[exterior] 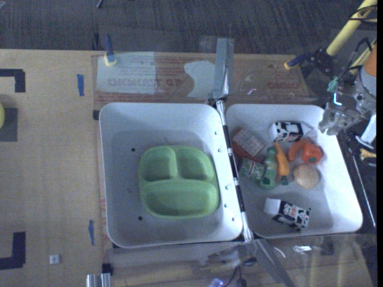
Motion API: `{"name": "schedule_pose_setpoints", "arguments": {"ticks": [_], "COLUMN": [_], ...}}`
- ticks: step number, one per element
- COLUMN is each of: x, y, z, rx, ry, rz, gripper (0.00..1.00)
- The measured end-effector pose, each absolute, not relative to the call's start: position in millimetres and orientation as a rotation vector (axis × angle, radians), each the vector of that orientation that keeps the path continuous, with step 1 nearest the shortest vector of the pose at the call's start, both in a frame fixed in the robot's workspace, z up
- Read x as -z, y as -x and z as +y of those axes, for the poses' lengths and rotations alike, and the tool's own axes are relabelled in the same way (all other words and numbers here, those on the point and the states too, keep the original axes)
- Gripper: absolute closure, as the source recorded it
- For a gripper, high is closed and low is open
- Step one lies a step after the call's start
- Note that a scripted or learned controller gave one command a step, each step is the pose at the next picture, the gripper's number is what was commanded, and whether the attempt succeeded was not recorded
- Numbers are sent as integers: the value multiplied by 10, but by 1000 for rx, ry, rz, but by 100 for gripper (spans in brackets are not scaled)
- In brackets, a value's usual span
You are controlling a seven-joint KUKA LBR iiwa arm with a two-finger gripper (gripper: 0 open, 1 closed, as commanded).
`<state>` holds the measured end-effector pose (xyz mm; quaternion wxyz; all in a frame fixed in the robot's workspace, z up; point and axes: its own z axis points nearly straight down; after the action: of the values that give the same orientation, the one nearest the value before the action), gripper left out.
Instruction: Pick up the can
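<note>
The can (248, 142), with a reddish-brown label, lies on its side in the right bin (344, 211), close to that bin's left wall. My gripper (333, 122) hangs over the bin's upper right rim, well to the right of the can and apart from it. Between them lie a black-and-white cow-print carton (288, 130) and an orange tomato-like fruit (309, 152).
Around the can are a green packet (254, 170), a carrot (281, 160), a round bun (306, 176) and a second cow-print box (289, 213). A green divided plate (177, 181) sits in the left bin (119, 130). A metal divider (224, 70) stands behind the bins.
</note>
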<state>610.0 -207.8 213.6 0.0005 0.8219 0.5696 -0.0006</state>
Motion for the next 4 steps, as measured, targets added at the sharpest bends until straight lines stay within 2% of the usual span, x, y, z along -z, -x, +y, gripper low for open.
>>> {"name": "schedule_pose_setpoints", "arguments": {"ticks": [1, 2, 3, 4], "x": [-2130, -1155, -1067, -1070], "y": [-6099, -6304, -6173, -6728], "z": [-2073, -2056, -2038, -2055], "rx": [3, -33, -62, -11], "ry": [-2582, -2669, -2693, -2761], "rz": [1790, 1632, 1577, 1511], "gripper": [0, 0, 0, 0]}}
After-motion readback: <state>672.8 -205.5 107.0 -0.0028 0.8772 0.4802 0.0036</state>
